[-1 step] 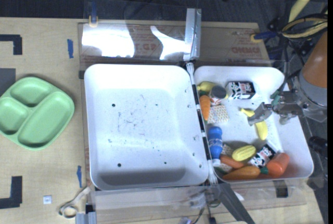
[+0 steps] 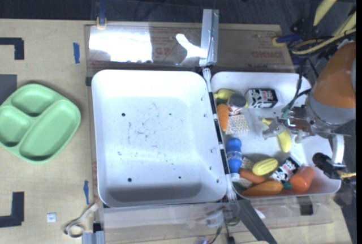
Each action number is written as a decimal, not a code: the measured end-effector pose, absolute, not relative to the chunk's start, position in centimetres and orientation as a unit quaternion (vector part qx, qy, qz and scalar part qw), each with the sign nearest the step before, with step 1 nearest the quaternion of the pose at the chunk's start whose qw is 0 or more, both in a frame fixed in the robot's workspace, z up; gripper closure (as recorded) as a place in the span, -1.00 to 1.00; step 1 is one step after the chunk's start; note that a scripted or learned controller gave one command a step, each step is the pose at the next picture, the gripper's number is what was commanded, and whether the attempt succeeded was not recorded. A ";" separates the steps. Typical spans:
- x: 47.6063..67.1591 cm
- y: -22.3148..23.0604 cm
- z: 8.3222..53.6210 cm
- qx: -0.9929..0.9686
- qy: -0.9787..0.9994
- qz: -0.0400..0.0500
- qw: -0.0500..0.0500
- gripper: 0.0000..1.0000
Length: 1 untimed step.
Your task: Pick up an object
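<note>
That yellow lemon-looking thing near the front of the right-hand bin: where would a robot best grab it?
Across the narrow middle of the yellow lemon, coming straight down from above. It lies on its side on top of the pile, upper face exposed, while carrots crowd it below, so sideways approaches look blocked.

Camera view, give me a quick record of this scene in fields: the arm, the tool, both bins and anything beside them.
arm: grey with an orange band, reaching in from the right
tool: low over the right bin, by a yellow banana-shaped piece; whether it grips anything cannot be told
right bin: crowded with small items, among them a blue bottle, an orange carrot shape, a black-and-white carton
left bin: white, scuffed floor
beside bins: green divided tray on the bench, left
</note>
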State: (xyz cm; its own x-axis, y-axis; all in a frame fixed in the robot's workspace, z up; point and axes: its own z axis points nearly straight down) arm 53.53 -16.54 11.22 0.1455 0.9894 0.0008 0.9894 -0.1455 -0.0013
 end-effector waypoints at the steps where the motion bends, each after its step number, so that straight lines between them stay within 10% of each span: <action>1: 55.8 -19.4 8.7 -0.750 -0.662 -0.003 0.000 -1.00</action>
